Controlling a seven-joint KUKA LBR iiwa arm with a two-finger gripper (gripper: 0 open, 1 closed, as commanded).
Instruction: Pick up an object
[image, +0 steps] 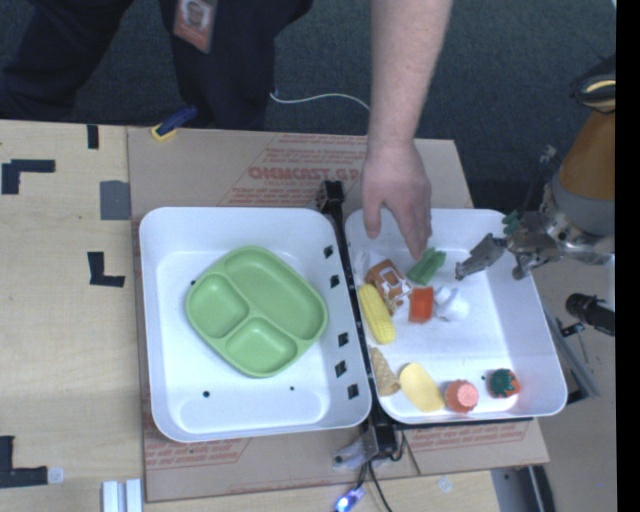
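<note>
A person's hand reaches into the right bin, partly covering a green piece near its far edge among small food-like items too blurred to identify, while the gripper hovers at the bin's right edge, its opening indiscernible, and the left bin holds a green divided plate.

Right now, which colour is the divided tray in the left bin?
Light green. The divided tray shows best in the camera view, lying in the left bin.
</note>
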